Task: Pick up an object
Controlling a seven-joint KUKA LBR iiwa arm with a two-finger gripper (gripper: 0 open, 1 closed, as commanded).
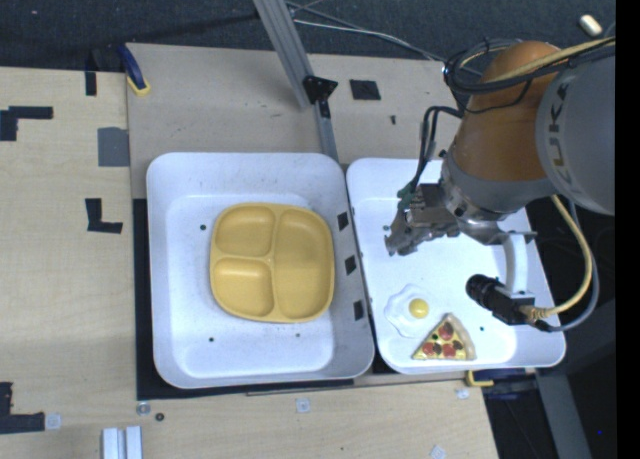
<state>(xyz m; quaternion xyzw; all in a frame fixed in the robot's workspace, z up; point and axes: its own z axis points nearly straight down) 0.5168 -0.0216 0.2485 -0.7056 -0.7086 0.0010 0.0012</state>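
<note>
A toy fried egg [409, 309] and a toy pizza slice [445, 339] lie at the near end of the right bin [372, 197]. My gripper [404, 237] hangs over the middle of that bin, a little beyond the egg and above the bin floor. I see nothing between its dark fingers, whose spacing I cannot make out. A yellow three-compartment plate [271, 261] rests in the middle of the left bin [190, 187].
The orange and grey arm [510, 137] covers the far right part of the right bin. A black cable fitting [497, 299] with a yellow hose hangs at the bin's right side. A metal post [285, 32] rises behind the bins.
</note>
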